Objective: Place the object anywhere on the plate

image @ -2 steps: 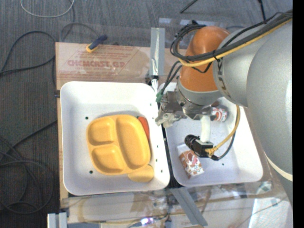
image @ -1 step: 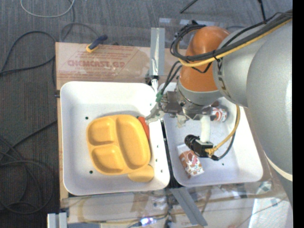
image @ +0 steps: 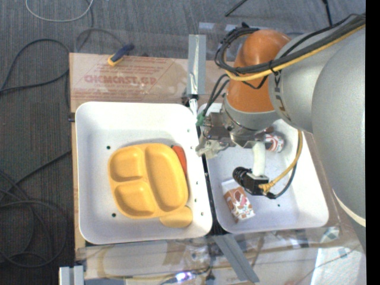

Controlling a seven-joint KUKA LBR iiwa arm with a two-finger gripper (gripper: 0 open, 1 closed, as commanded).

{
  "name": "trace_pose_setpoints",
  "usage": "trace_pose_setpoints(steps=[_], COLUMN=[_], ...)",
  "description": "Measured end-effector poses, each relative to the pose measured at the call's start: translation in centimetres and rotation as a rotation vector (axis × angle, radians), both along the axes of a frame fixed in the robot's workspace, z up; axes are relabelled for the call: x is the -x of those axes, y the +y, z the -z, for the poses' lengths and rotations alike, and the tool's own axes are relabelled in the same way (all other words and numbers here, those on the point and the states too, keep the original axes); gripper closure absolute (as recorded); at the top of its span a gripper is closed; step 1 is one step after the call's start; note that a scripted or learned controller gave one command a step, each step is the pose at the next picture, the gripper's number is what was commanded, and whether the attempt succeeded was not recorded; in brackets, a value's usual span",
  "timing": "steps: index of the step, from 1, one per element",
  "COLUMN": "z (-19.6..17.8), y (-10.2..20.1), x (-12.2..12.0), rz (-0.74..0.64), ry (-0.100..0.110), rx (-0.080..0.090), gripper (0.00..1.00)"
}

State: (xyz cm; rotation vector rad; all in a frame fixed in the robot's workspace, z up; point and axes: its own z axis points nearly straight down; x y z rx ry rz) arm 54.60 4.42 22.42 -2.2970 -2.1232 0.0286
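The gripper (image: 206, 142) hangs over the seam where the two bins meet, at the right rim of the left bin (image: 95, 129). The wrist hides its tip, so I cannot tell whether its grip is released or clenched, and nothing shows in its hold.

The yellow plate (image: 148, 180) lies in the left bin with its compartments bare. An orange piece (image: 180, 158) lies against the plate's right edge, just left of the gripper, and this is probably the object. A yellow piece (image: 177, 219) touches the plate's near right corner. A small carton (image: 238, 205) lies well apart in the right bin (image: 297, 200).

If the orange piece is the target, the grasp is awkward, since it is squeezed between the plate and the bin wall. A straight descent along its length seems best, so that the plate is not nudged. After that, a clear lift over the plate's rim and a short carry left should do, with the release low over any compartment.
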Motion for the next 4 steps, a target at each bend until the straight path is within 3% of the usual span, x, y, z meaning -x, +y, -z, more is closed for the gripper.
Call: trace_pose_setpoints(steps=[1, 2, 3, 4], z=[0.0, -0.8, -0.8, -1.5], y=[0.0, -0.1, -0.1, -0.2], x=[0.0, 0.0, 0.0, 0.0], rz=[0.000, 0.001, 0.001, 0.003], ry=[0.000, 0.004, 0.005, 0.009], rx=[0.000, 0.001, 0.001, 0.001], gripper=[0.00, 1.00, 0.00, 1.00])
